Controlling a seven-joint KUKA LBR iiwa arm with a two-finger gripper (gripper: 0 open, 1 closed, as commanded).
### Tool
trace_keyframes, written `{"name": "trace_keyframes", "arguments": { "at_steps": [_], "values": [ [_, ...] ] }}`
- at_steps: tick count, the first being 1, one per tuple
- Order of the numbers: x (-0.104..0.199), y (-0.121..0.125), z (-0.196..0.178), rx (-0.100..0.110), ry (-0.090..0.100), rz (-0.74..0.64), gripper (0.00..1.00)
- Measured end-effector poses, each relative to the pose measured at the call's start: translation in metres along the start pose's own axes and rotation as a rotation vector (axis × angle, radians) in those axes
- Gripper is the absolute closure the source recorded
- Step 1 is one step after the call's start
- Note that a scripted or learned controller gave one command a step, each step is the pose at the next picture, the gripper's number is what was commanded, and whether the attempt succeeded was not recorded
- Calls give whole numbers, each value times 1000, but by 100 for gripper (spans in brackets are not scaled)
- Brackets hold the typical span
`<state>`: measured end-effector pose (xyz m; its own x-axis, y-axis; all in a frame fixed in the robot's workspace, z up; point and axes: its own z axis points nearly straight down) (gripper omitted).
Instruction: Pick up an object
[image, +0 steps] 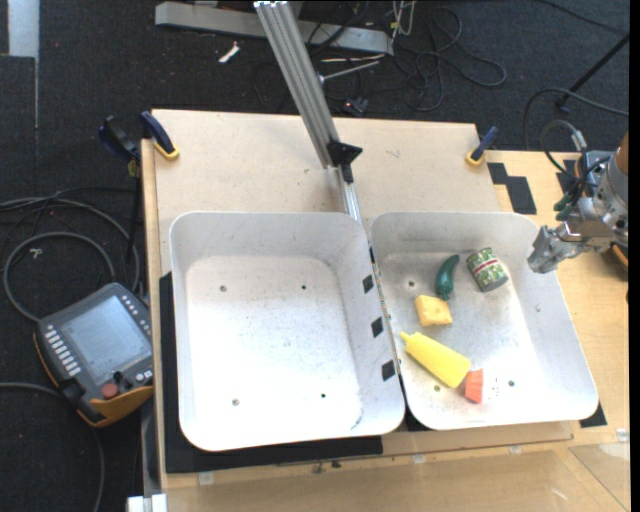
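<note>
Objects clustered in right bin (560, 330); gripper (548, 252) sat at its rim, jaw state indeterminable, so descent risked clipping the wall.

Teach pendant (97, 347) on dark floor at left, metal pole (305, 85) slanting over bench, clamps (158, 136) at corners

A robotics lab is showing here. Two white bins (270, 330) are sitting side by side on a plywood bench (260, 165) that clamps (160, 135) are holding at its corners. A handheld robot control pendant (95, 345) is lying on dark carpet (60, 120), cables (430, 60) are trailing across the floor, and an aluminium camera post (305, 85) is rising from the bench.
</note>
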<state>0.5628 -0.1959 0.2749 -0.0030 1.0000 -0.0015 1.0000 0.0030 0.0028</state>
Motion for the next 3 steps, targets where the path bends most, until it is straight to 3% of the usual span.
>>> {"name": "trace_keyframes", "arguments": {
  "at_steps": [2, 3],
  "values": [
    [102, 17, 2, 2, 2, -4, 100],
    [158, 23, 20, 5, 3, -5, 100]
  ]
}}
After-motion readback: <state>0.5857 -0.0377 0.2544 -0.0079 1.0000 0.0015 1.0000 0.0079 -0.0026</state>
